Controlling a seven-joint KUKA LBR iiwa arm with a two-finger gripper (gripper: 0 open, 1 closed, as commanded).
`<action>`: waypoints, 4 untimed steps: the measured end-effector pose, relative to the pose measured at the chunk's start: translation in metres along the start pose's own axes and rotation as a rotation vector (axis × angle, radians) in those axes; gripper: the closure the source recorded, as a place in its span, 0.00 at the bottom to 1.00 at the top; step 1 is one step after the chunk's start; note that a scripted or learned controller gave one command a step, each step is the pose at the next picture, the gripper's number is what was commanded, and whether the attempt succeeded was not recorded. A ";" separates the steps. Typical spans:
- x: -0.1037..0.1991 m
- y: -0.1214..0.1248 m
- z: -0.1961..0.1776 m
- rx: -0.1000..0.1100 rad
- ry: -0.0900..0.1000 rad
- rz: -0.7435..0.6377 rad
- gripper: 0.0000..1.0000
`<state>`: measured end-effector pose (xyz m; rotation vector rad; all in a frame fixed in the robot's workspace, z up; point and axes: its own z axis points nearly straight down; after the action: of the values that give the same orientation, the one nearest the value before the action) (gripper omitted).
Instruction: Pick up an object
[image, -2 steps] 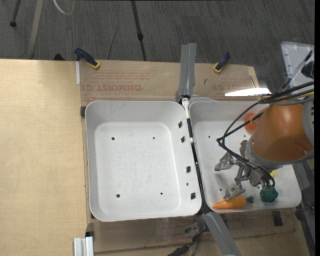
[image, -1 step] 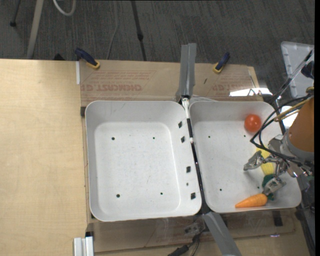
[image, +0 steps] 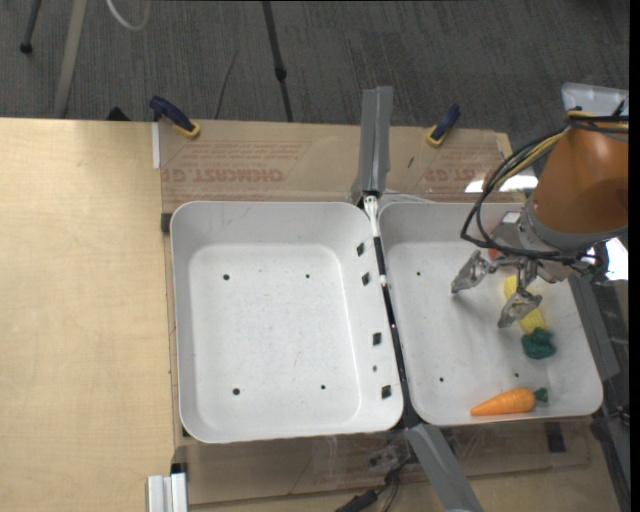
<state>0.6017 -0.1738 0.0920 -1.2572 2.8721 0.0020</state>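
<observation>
My gripper hangs over the right bin, under the orange wrist band, with its two fingers spread open and nothing between them. A yellow toy lies just behind the right finger, partly hidden by it. A dark green toy lies right below the yellow one. An orange carrot with a green top rests near the bin's front edge.
The left bin sits beside the right one, with a grey divider bar running between them at the back. Two clamps hold the cardboard backing. The wooden bench extends to the left.
</observation>
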 end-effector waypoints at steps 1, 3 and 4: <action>0.062 0.000 0.000 -0.002 0.003 -0.116 0.00; -0.056 -0.011 -0.001 -0.001 0.001 -0.043 0.00; -0.077 0.031 -0.001 -0.001 0.002 -0.002 0.00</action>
<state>0.6306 -0.0962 0.0930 -1.2612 2.8726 0.0025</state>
